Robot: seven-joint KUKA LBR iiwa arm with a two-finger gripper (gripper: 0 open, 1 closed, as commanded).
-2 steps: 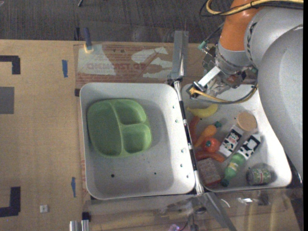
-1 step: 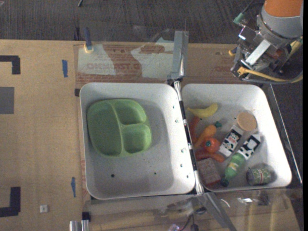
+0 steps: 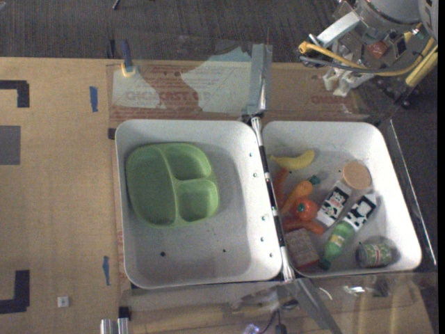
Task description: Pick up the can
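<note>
Can [image 3: 376, 252] lies on its side in the near right corner of the right bin [image 3: 396, 158], beside a green bottle [image 3: 338, 239], milk cartons [image 3: 347, 209] and vegetables, the left bin [image 3: 240, 134] holding a green tray [image 3: 172, 183], gripper [image 3: 338, 81] poised well beyond the far rim

Dark carpet floor [image 3: 208, 9], cardboard-covered bench [image 3: 55, 186]

Robotics lab, cardboard-topped bench [image 3: 55, 207] with tape marks, two white bins [image 3: 201, 270], carpeted floor [image 3: 208, 12]
</note>
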